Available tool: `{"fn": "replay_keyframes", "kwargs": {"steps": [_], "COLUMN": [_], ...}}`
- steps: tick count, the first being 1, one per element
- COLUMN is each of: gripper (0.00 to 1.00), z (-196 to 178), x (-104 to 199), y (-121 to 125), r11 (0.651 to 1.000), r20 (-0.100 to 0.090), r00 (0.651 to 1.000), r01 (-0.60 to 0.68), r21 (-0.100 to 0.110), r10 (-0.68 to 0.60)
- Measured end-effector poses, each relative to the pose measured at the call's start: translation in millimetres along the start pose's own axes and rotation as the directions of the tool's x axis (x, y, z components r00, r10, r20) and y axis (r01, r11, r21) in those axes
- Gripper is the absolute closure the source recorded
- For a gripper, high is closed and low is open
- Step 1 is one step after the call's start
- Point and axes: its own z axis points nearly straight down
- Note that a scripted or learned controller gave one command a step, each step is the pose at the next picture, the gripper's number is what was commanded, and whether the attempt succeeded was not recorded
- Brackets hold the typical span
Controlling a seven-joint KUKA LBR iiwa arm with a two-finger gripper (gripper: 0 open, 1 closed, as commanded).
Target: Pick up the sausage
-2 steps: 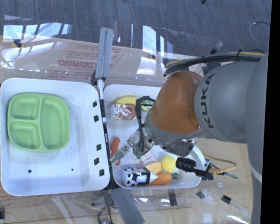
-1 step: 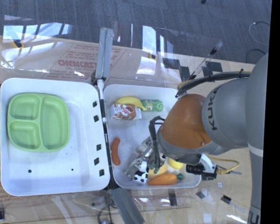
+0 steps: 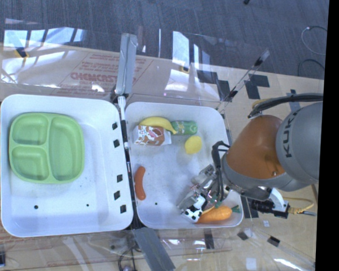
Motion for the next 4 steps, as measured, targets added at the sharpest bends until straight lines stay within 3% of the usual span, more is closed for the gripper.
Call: {"fn": "replay_keyframes", "kwargs": {"steps": [1,2,3,4], "gripper": [0.0,0.0,1.0,1.0], "z": [3,1,-9,-180], "x": [66,-7,-8,28], "y": [76,134,135,188], "r11": [0.985,0.908,0.908,0.914], "r20": [-0.008,-0.002,0.0,0.001], "r00": [0.985,0.908,0.908,0.914], "r01": [0.174,0.418,0.42,0.406], "r21": [0.003,0.001,0.0,0.001], "r10": [-0.174,-0.418,-0.42,-0.406]}}
